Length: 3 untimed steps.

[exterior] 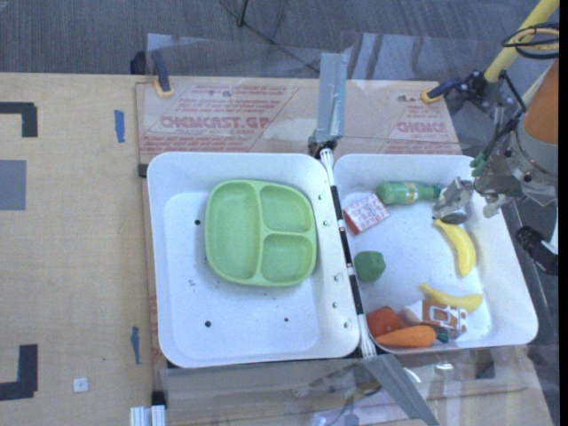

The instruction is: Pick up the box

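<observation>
We see the end effector (463, 201) hovering at the right bin's (519, 278) upper right, beside the green bottle (406, 192) and above a banana (459, 246); we cannot tell its state. The box (365, 212), red and white, lies near the bin's upper left corner, well apart from it.

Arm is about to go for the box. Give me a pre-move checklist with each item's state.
1. Box in view, in the right bin: ok.
2. Box free of neighbours; the bottle lies apart from it: ok.
3. Gripper over the box: not ok, it sits to the box's right, near the banana.
4. Nothing between the fingers: cannot tell.
5. Fingers open for the grasp: cannot tell.
</observation>
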Each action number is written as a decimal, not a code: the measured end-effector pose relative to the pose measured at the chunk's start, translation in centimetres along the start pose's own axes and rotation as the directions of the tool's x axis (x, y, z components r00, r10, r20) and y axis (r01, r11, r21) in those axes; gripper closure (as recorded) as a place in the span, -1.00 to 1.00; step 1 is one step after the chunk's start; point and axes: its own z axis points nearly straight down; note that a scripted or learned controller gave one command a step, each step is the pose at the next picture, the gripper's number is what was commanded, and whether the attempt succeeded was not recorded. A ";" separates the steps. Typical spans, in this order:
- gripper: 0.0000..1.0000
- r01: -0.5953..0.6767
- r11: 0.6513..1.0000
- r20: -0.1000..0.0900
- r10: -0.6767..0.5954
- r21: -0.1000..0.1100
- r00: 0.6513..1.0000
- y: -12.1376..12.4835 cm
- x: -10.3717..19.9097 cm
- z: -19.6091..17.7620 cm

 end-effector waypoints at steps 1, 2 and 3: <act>-1.00 0.217 0.976 0.002 -0.217 -0.003 0.976 -1.6 4.4 11.4; -1.00 0.238 0.971 0.004 -0.238 -0.003 0.971 -1.5 1.1 -10.6; -1.00 0.119 0.993 0.001 -0.119 0.000 0.993 -4.8 5.1 0.5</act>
